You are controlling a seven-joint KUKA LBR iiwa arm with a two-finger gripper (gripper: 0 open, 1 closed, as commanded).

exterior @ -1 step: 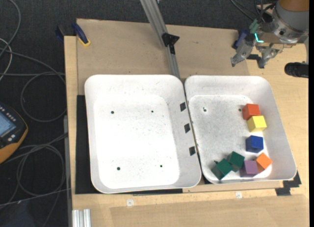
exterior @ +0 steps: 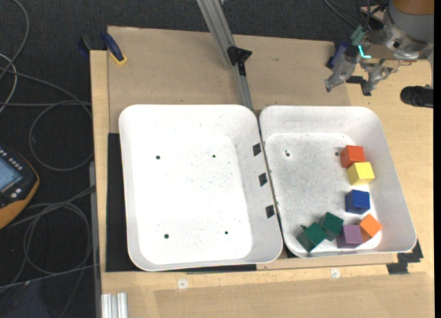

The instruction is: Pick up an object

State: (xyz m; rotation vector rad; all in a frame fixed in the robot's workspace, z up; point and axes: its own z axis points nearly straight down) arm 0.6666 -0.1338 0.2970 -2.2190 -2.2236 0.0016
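approach step, nothing grasped. two-finger gripper (exterior: 351,76) hangs spread and bare above the bench, beyond the right white bin (exterior: 311,118). nearest target: red-orange cube (exterior: 353,155) by that bin's right wall. next: descend over it.

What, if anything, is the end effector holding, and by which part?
Nothing is held. The end effector hangs open above the bench beyond the right bin, apart from the blocks.

arm (exterior: 413,7): grey wrist section under orange band | gripper (exterior: 351,76): dark grey fingers, blue fittings, small cyan light on body | black cables trailing by wrist
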